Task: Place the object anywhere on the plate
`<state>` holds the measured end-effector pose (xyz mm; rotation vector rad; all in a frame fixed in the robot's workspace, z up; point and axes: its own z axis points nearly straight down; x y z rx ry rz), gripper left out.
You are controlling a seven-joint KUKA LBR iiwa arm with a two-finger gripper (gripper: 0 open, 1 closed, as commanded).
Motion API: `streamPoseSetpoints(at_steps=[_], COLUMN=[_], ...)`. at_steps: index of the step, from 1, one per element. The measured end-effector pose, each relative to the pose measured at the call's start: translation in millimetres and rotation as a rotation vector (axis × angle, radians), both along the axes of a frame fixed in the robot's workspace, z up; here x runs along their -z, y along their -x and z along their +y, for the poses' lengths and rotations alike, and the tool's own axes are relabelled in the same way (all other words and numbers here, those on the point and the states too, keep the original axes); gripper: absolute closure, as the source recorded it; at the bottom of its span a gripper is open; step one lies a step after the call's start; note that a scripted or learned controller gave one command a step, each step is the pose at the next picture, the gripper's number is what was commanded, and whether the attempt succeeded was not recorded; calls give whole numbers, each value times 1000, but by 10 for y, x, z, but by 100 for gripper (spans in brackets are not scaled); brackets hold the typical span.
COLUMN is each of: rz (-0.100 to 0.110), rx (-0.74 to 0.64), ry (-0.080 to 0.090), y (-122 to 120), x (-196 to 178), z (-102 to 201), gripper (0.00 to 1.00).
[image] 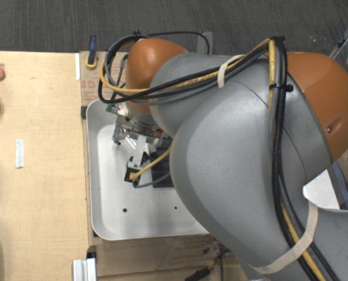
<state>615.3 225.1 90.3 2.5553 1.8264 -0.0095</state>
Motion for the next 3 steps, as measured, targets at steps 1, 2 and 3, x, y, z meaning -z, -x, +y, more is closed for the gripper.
streamPoseSetpoints(at_steps=[1, 2, 3], rz=[3, 1, 1], rx=[-1, -407, -407], ry=[4, -3, -3], y=[6, 348, 347], x=[-75, -124, -125], z=[-13, -52, -53], gripper=[100, 100, 0])
